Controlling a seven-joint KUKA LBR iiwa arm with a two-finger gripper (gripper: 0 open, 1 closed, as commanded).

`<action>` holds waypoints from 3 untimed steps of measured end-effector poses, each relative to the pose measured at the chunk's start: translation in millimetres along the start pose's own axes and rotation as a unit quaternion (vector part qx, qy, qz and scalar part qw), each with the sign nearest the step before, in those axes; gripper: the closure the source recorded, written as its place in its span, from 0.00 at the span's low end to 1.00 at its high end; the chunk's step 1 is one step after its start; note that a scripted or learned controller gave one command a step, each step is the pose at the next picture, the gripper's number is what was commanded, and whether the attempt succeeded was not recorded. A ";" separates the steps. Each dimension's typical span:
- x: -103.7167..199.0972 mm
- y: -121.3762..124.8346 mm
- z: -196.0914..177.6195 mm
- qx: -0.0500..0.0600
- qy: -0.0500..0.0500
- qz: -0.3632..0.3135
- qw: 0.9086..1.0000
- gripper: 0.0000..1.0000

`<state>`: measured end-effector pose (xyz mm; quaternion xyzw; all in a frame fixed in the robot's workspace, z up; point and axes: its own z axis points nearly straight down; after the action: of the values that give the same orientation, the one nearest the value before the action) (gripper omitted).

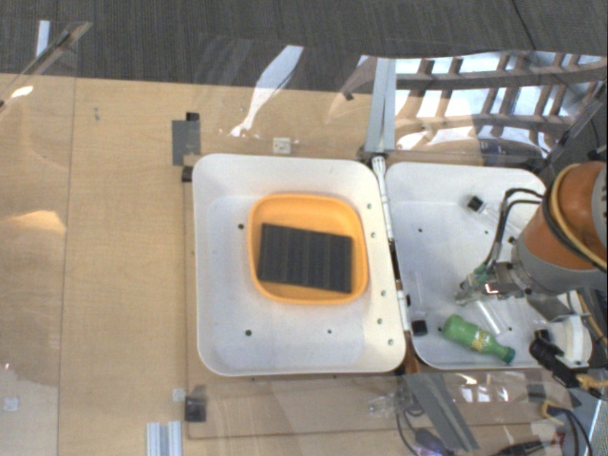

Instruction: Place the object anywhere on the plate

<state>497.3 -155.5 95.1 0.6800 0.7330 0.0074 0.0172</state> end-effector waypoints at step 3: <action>40.5 8.9 -22.2 -0.006 -0.002 -0.041 0.999 1.00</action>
<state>502.3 -114.1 117.0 0.6492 0.7602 0.0099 0.0230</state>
